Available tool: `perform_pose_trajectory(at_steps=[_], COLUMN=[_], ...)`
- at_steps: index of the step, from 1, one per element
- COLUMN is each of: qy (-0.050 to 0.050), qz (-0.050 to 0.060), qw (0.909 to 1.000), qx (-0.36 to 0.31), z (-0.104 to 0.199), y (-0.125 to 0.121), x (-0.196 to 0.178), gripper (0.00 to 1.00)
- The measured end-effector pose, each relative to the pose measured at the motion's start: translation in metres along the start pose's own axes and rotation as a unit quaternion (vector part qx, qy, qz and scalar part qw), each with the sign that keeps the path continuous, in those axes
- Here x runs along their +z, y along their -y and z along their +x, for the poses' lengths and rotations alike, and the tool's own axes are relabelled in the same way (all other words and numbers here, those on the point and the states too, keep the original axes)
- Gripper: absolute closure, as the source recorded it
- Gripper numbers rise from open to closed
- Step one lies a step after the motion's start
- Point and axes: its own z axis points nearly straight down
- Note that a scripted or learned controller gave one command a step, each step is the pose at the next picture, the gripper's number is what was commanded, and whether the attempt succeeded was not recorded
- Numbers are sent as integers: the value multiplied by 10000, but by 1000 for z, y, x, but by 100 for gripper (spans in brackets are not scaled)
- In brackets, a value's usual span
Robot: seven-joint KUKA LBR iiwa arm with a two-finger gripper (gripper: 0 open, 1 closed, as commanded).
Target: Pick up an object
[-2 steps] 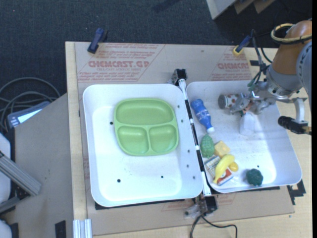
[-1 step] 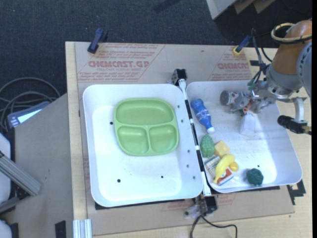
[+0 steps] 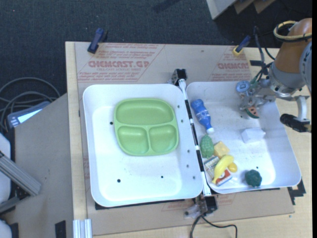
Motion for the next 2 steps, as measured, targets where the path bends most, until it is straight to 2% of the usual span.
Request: perform_pose_trajectory(at_steps=[1, 2], qy=[43, 46], qz=[-178, -188], qw=[9998, 9998], qx=[19, 16], z=[57, 100], y=[91, 9], x=[-69, -120], gripper=[100, 100])
